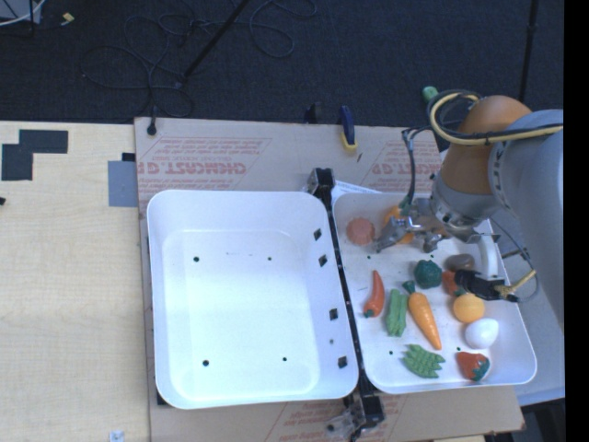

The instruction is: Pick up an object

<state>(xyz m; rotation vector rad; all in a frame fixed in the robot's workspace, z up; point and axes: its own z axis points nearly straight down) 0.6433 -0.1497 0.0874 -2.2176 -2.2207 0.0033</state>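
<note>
I see the gripper low in the upper part of the right bin, its metal tips beside a pinkish round piece and a small orange bit. I cannot tell whether it is spread or pressed together. Below it, the carrot lies lengthwise, narrow tip pointing toward the lower right.

You are looking at dark carpet lying beyond the bench, with black cables trailing over it (looped loosely). Pale wood tabletop is spreading out far left of the jaws, bearing printed cardboard.
</note>
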